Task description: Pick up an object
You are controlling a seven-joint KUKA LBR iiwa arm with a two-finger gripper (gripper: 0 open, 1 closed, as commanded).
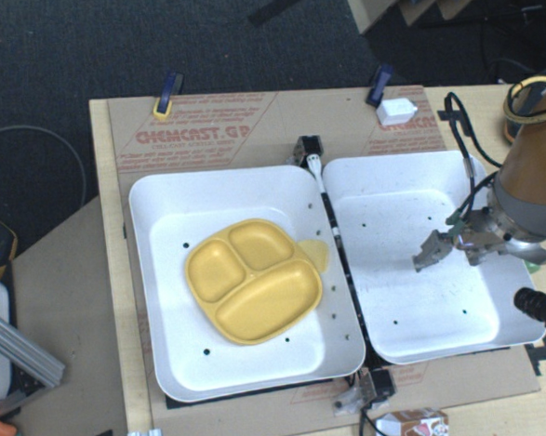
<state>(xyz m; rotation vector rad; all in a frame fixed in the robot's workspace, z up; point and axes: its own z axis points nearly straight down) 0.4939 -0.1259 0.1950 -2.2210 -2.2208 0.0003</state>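
Yellow plastic is the first thing to notice: a divided tray point(253, 280) with three compartments lies flat in the left bin point(155, 267), a little turned, so its large compartment faces the near right corner. A second yellow piece point(316, 253) shows from under the right edge of the tray, close to the wall between the bins; what it is I cannot tell. The right bin point(402, 334) stands just beside the left bin, and their inner rims touch along a dark strip. The arm point(531, 180) comes in from the right, grey below and orange-brown above, with black cables along it. Its gripper point(431, 254) hangs over the middle right part of the right bin, pointing to the left, well apart from the tray. Nothing is between its tips, and whether they are spread or pressed together I cannot tell, because they are small and dark. Both bins rest on a brown cardboard sheet point(248, 130) with red printed letters, which covers the counter. Near the far edge of the sheet lies a small white block point(396, 111).
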